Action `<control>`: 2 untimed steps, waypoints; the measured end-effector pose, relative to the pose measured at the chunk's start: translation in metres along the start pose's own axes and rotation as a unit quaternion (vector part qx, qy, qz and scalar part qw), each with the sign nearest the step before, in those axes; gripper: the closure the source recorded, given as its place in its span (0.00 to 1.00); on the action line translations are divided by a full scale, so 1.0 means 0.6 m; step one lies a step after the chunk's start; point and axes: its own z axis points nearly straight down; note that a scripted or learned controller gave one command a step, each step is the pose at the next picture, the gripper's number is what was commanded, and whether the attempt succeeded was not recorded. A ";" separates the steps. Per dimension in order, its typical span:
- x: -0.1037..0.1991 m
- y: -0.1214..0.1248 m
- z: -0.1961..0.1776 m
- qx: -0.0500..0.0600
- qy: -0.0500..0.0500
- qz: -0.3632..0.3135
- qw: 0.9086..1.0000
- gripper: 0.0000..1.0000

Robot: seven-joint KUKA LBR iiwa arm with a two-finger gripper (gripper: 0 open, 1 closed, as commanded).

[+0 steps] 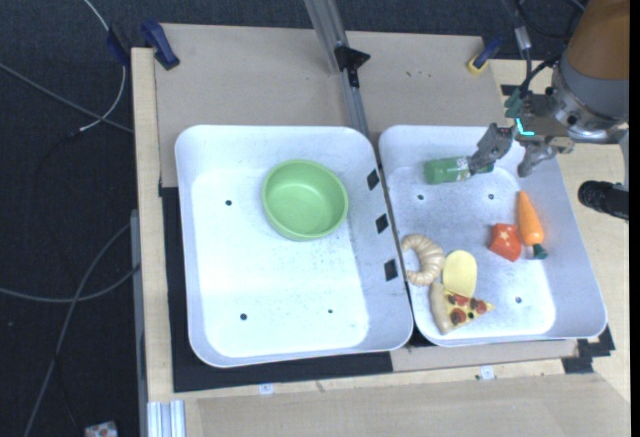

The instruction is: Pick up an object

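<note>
Green block (pixel 444 170) lies at the top of the right bin (pixel 570 315), touching one spread finger (pixel 487 149) of the gripper (pixel 512 153) — nothing grasped. Shift left to straddle it, drop lower, then close — mind the bin wall.

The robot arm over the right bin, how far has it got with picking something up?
Nothing looks lifted yet. The gripper is low in the right bin, one finger touching the end of the green block, which lies on the bin floor. Closing on it and lifting are left. The carrot, red piece and green bowl lie untouched.
</note>
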 end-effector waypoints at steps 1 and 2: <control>0.000 0.001 -0.005 -0.003 0.000 0.000 1.000 0.00; 0.007 -0.004 0.102 0.002 0.000 0.000 1.000 0.00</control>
